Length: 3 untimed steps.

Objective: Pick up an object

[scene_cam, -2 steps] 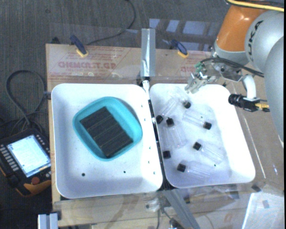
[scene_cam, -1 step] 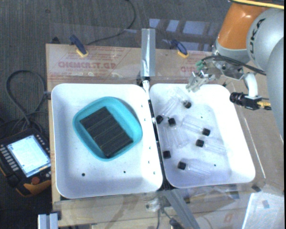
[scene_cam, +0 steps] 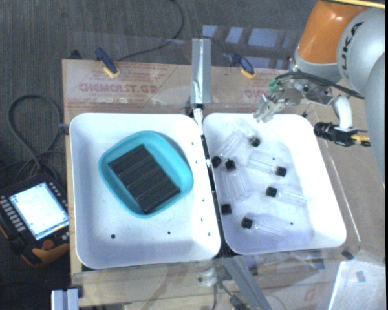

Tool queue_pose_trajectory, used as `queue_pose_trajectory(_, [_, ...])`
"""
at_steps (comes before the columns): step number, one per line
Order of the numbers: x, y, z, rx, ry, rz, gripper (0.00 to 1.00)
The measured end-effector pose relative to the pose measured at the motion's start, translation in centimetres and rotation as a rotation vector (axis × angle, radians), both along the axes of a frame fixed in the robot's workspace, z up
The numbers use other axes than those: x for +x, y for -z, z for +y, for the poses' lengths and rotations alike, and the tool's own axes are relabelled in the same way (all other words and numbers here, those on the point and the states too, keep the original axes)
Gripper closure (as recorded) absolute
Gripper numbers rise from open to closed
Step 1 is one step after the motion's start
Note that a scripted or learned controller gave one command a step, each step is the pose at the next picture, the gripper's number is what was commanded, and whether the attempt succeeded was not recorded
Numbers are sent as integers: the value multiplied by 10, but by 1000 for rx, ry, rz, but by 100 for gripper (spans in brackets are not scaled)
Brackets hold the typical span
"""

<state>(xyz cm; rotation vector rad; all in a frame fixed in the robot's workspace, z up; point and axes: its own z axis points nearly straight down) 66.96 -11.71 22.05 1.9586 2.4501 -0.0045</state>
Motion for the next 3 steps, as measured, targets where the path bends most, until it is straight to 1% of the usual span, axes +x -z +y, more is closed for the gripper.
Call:
queue_pose_trajectory(1, [0,-9,0,-1,0,-1,100])
queue_pose_trajectory(2, [0,-9,0,-2,0,-1,0])
queue_pose_trajectory(3, [-5,119,5,5,12,1,0])
